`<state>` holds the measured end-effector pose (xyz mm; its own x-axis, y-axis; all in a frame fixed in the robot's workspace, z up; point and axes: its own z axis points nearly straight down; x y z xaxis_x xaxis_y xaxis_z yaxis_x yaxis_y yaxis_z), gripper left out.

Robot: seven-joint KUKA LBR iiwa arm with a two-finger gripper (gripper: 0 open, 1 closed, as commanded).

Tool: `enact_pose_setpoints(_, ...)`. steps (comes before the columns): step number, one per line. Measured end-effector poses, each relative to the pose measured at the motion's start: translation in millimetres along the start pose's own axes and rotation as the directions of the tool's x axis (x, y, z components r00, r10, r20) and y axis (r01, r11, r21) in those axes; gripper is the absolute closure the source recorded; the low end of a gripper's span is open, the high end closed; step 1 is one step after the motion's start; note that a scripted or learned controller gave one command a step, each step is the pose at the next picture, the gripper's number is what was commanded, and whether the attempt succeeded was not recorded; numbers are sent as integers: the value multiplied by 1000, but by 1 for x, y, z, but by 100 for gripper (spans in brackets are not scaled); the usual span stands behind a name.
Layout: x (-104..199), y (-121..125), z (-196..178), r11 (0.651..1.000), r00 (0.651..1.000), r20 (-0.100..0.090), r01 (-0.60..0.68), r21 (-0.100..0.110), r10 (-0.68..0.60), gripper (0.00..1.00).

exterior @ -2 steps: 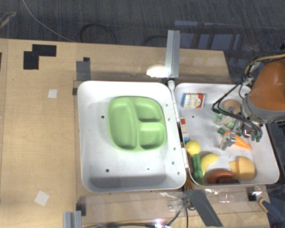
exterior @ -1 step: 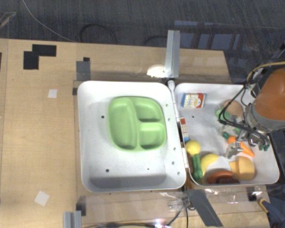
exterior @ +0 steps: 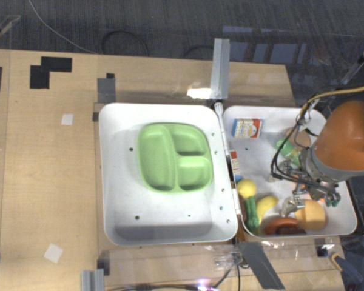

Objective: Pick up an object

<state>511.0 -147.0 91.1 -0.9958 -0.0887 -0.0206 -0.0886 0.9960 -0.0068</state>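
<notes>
Pincer (exterior: 296, 204) low in right bin (exterior: 273, 117), over the toy pile; grip state cannot be told.
Left bin (exterior: 109, 162): green divided tray (exterior: 173, 156), likely a drop-off spot. Right bin: lemon (exterior: 247, 189), tan block (exterior: 312, 215) just beside the pincer, probable target.

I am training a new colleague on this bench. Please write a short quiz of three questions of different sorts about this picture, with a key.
1. True or false: the green divided plastic plate lies in the left white bin.
2. Where does the small white printed card lie in the right white bin? A) far end B) near end C) outside it
3. Fill in: beside the round yellow toy fruit, the gripper hangs over the ___ bin.

Key: 1 true; 2 A; 3 right.
</notes>
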Motion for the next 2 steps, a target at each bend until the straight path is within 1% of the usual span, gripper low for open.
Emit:
enact_pose_setpoints(1, -33, -63, -77, 954, 954, -7, 300, -5, -300, 0)
enact_pose_setpoints(2, -19, -50, 0, 871, 871, -6, 490, -8, -490, 0)
